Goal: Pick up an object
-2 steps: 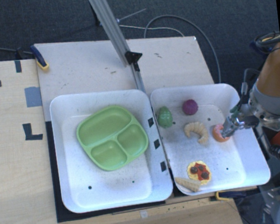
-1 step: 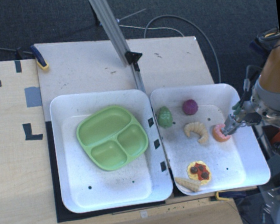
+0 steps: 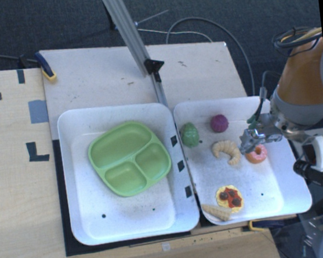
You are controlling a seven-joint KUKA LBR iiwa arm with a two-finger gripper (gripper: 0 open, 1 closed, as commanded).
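The right bin [image 3: 287, 197] holds a green round toy [image 3: 189, 134], a purple ball [image 3: 219, 123], a tan croissant [image 3: 227, 150], a pink donut [image 3: 257, 154], a small pizza-like disc with red topping [image 3: 229, 197] and a pale wedge [image 3: 216, 211]. My gripper [image 3: 250, 141] reaches in from the right and hangs low between the croissant and the donut, just above the donut's left edge. I see nothing clearly between its fingers.
The left bin [image 3: 75, 165] carries a green divided plate [image 3: 130, 157]. A metal pole [image 3: 132, 35] slants down to the divider between the bins. A cable loops behind the right bin. The arm's orange band [image 3: 301, 79] stands over the right rim.
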